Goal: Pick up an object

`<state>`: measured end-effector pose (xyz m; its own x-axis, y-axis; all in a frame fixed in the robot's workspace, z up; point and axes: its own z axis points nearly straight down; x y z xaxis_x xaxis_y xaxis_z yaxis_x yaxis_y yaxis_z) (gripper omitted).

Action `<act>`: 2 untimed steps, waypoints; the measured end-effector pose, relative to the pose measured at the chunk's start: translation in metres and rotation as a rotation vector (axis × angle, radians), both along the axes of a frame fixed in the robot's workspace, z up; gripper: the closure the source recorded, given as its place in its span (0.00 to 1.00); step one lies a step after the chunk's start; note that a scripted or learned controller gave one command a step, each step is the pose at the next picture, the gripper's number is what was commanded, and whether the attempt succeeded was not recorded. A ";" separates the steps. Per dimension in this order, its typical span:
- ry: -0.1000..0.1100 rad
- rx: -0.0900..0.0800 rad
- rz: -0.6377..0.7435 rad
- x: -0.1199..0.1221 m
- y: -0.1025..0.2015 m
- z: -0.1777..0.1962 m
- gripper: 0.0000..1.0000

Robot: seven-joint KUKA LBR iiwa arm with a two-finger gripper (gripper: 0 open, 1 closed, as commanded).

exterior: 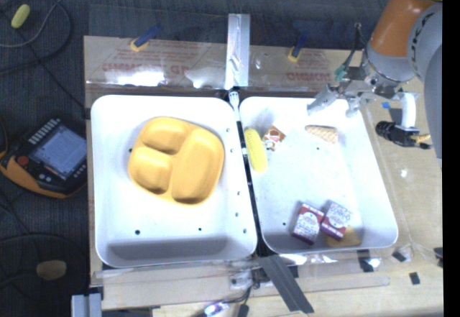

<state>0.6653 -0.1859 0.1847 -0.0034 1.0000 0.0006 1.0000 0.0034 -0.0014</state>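
My gripper (pixel 336 105) hovers over the back right corner of the right bin (pixel 374 186), open, with nothing between its fingers. Just below it a tan and pink wafer (pixel 322 134) lies on the bin floor. A yellow banana-shaped item (pixel 254 149) rests against the bin's left wall, with a small printed packet (pixel 272 137) beside it. Two maroon boxes (pixel 320 222) sit side by side near the front right corner, partly covering an orange piece (pixel 350 237).
The left bin (pixel 115 236) holds a large yellow sectioned dish (pixel 176 159). A ridge (pixel 244 186) divides the two bins. A handheld controller (pixel 50 157) lies on the floor at the left, off the bench.
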 end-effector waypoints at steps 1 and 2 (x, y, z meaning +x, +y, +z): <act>0.000 -0.002 0.110 0.003 0.076 -0.088 0.00; -0.018 -0.004 0.085 -0.032 0.074 -0.092 0.00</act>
